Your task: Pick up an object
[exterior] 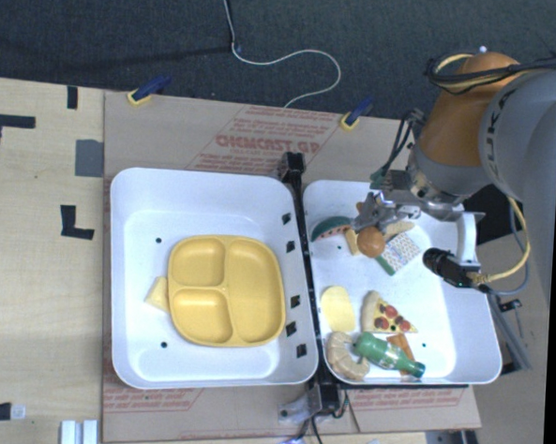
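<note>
Arm (pixel 491 117) low over right bin (pixel 468 341), fingers (pixel 377 216) near clutter.

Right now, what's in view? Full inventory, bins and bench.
bins: 2, white, side by side on the bench, left bin, right bin
divided plate: 1, yellow, middle of left bin
flat yellow piece: 1, tucked under the plate's left edge
watermelon slice: 1, green and red, upper left of right bin
brown round item: 1, under the gripper
checkered packet: 1, beside it
pale yellow piece: 1, right bin centre-left
pizza slice: 1
green bottle: 1, lying flat
pretzel-like item: 1, tan
cable: 1, white, above the bench
gripper: 1, upper right bin
</note>
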Robot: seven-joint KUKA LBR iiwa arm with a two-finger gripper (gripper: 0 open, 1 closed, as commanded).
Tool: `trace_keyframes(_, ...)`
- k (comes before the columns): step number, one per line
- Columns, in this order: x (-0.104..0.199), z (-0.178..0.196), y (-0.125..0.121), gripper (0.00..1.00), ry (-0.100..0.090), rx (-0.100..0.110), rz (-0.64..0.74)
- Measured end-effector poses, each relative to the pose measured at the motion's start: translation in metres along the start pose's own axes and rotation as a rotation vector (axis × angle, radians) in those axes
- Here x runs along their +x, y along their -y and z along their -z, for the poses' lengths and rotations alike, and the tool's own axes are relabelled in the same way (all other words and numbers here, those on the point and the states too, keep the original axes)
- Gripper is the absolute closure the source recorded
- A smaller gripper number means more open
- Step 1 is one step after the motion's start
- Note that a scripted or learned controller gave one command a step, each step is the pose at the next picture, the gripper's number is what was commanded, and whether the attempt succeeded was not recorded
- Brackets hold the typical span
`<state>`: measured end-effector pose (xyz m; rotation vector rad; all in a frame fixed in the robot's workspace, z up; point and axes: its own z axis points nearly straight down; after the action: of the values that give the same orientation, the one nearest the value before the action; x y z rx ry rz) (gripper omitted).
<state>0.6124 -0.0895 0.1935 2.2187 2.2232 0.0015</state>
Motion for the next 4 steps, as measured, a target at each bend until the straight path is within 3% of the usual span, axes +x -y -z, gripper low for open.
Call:
trace_keyframes(1,0.001,0.032,0.000,1.00,0.000,0.001,0.000)
trace_keyframes(3,0.085,0.045,0.063,1.00,-0.001,0.006,0.003)
trace_keyframes(4,0.137,0.031,0.089,1.00,0.000,0.007,0.002)
